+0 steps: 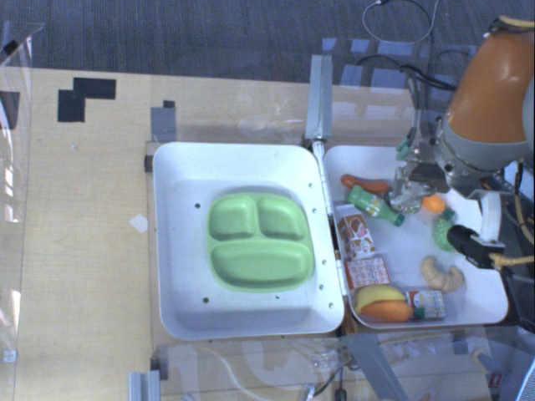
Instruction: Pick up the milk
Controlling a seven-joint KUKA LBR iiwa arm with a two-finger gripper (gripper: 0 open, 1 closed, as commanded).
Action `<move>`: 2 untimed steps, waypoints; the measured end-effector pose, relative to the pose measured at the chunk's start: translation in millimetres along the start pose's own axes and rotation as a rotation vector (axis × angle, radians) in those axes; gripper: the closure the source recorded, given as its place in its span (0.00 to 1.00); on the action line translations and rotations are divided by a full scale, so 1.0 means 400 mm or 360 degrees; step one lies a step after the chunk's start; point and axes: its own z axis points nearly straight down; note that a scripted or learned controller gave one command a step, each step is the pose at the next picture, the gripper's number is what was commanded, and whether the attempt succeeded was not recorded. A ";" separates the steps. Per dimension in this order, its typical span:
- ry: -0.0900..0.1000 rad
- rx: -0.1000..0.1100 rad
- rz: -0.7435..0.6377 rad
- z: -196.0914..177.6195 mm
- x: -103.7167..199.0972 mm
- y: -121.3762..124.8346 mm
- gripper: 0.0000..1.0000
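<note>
Your milk carton (356,235) lies on its side by the right bin's (493,312) left wall, just above a checkered box (367,271); the gripper (407,192) hangs further up the bin over a green bottle (374,204), nothing visibly held, and how wide it stands you cannot tell from here; I'd judge the carton light, its card walls stiff but crushable; take it across the narrow sides at mid-length, gently.
</note>
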 end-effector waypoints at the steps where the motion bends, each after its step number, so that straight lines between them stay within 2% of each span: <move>1: 0.0000 0.0002 -0.0342 0.041 0.003 -0.087 1.00; 2: 0.0001 -0.0001 -0.0677 0.095 0.153 -0.140 1.00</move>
